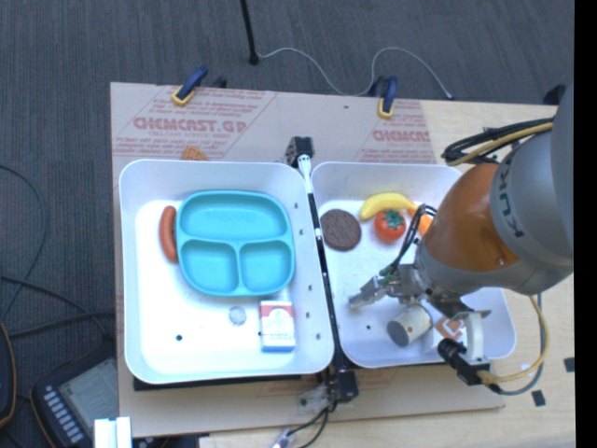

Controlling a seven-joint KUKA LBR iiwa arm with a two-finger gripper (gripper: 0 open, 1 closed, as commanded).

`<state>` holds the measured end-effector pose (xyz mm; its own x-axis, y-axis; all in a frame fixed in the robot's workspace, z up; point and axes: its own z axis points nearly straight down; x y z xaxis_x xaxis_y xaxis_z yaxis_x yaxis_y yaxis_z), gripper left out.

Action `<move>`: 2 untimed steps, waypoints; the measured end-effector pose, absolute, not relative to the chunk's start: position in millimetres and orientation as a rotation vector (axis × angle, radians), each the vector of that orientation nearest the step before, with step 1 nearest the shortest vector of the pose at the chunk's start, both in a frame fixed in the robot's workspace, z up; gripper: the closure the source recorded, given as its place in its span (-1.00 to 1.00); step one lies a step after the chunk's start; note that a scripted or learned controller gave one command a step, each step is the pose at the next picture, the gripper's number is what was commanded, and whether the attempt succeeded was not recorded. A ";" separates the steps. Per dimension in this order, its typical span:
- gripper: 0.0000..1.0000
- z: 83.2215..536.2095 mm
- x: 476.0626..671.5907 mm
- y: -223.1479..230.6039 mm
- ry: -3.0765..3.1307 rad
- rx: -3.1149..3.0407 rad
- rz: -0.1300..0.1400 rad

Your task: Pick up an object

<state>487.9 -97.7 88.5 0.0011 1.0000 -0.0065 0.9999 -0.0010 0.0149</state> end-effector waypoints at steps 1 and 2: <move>-1.00 88.4 487.8 -98.0 2.210 2.213 0.011; -1.00 88.3 487.7 -97.1 2.208 2.213 0.009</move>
